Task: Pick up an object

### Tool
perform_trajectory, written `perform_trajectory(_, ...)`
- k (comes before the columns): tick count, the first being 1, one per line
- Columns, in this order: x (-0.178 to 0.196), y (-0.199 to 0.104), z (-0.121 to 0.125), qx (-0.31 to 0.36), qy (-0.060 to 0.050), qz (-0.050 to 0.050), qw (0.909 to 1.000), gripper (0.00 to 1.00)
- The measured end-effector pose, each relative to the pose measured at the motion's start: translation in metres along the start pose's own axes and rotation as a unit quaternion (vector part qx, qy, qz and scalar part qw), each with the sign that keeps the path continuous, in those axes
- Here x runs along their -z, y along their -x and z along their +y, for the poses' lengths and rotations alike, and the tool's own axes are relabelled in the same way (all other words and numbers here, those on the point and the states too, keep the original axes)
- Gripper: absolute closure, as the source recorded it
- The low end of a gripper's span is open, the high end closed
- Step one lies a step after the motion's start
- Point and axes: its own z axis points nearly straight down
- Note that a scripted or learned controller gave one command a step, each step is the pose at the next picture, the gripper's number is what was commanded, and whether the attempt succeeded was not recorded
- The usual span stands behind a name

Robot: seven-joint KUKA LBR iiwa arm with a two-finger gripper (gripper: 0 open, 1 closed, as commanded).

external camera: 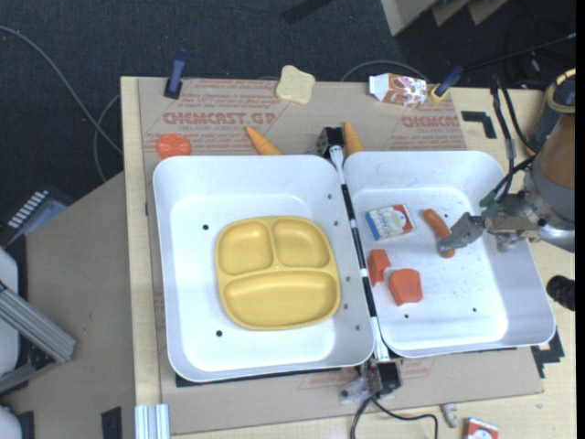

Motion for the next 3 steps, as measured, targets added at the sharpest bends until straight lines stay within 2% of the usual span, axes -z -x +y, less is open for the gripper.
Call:
perform_trajectory(1, -0.054, 0.015, 0.072, 0.000, 0.001, -0.001, 1.0000, 0.00)
perform_trajectory(2, -0.152, 0.051, 0.098, 0.000, -0.001, 0.000, 1.0000, 0.00)
perform_trajectory(3, -0.141, 0.051, 0.100, 0.000, 0.001, -0.001, 1.0000, 1.00)
